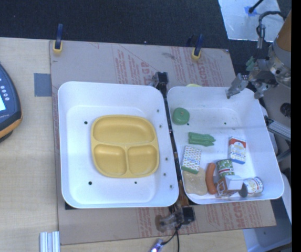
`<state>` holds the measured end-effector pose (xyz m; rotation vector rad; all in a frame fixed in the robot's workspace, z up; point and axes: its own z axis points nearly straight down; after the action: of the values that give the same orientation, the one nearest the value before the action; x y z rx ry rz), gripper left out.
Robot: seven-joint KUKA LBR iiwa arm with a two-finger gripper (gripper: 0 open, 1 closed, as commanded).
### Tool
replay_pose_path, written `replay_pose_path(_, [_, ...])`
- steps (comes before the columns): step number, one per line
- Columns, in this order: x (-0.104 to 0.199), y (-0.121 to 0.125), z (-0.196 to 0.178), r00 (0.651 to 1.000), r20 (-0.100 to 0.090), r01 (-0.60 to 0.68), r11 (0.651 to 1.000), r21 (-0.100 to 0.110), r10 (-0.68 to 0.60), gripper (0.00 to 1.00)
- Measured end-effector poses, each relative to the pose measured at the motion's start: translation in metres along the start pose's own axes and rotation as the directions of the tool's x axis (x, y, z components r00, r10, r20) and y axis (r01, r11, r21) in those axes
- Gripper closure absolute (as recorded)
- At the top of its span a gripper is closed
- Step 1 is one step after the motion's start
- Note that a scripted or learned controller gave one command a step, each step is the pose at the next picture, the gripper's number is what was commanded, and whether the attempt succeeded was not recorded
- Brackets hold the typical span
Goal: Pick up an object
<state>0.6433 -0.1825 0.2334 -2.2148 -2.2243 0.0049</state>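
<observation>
With our gripper (243, 86) hovering spread and empty over the right bin's (213, 105) far edge, we should drop squarely onto the isolated green round piece (180, 115), well clear of the near clutter.

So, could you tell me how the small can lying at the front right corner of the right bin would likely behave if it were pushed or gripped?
The small can lies on its side, so a nudge would probably roll it, though the bin wall and the neighbouring white box may stop it. It looks rigid, and its curved side could slip between flat fingers. The end effector is at the bin's far right corner.
</observation>
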Motion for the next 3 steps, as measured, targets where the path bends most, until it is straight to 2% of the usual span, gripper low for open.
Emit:
replay_pose_path(1, [-0.029,-0.039,0.114,1.0,0.0,0.001,1.0,0.003,-0.001,0.0])
replay_pose_path(2, [-0.027,-0.086,0.142,1.0,0.0,0.002,1.0,0.001,-0.002,0.0])
replay_pose_path(3, [-0.028,-0.086,0.132,1.0,0.001,0.006,1.0,0.003,-0.006,1.0])
